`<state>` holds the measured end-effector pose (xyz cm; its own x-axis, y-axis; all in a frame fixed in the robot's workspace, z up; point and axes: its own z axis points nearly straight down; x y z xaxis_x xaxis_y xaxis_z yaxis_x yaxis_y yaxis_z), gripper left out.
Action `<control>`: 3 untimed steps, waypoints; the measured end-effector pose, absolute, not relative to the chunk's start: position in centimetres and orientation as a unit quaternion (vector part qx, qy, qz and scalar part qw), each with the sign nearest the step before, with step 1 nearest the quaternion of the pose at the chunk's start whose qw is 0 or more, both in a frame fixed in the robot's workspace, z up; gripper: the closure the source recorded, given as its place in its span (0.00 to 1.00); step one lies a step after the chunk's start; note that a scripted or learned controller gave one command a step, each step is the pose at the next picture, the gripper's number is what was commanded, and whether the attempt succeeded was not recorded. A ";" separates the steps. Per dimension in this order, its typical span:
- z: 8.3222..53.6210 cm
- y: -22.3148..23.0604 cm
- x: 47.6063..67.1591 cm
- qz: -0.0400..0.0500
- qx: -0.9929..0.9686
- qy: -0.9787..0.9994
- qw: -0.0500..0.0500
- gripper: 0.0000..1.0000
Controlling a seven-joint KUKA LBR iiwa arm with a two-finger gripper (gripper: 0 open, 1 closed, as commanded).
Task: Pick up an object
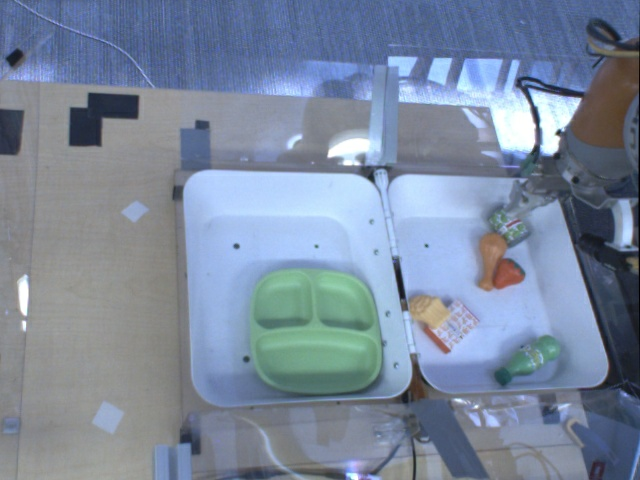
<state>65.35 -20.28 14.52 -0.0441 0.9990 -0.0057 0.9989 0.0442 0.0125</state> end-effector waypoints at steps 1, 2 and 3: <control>9.0 -14.6 58.8 0.003 0.649 0.761 0.005 1.00; 9.0 -14.4 53.9 0.003 0.645 0.764 0.006 1.00; 8.9 -14.4 53.9 0.003 0.646 0.764 0.006 0.00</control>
<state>53.87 -14.41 8.93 -0.1665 0.9860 -0.0050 0.9859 0.1665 0.0131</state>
